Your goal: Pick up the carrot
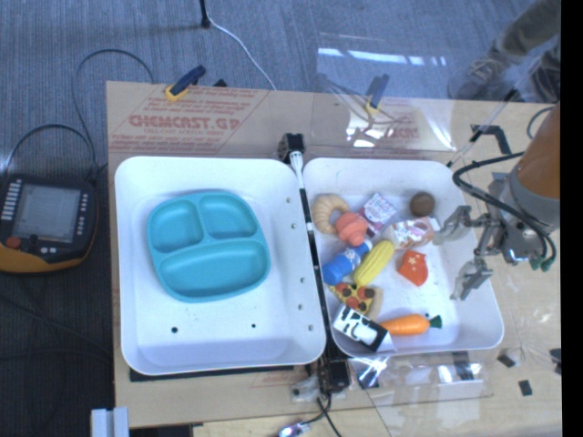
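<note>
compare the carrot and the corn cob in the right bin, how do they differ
The carrot is orange with a small green tip; the corn cob is yellow. The carrot lies almost level along the bin's near edge, while the corn cob lies on a slant in the middle of the pile. The carrot has open floor on its right side; the corn cob is crowded by other toys. Both are long toy vegetables in the right bin.

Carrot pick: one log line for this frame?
gripper: open, over right bin's right side | carrot: lying near front wall, not grasped

Blue tray (pixel 209 246) in left bin (pixel 137 335); corn (pixel 374 262) in right.
</note>
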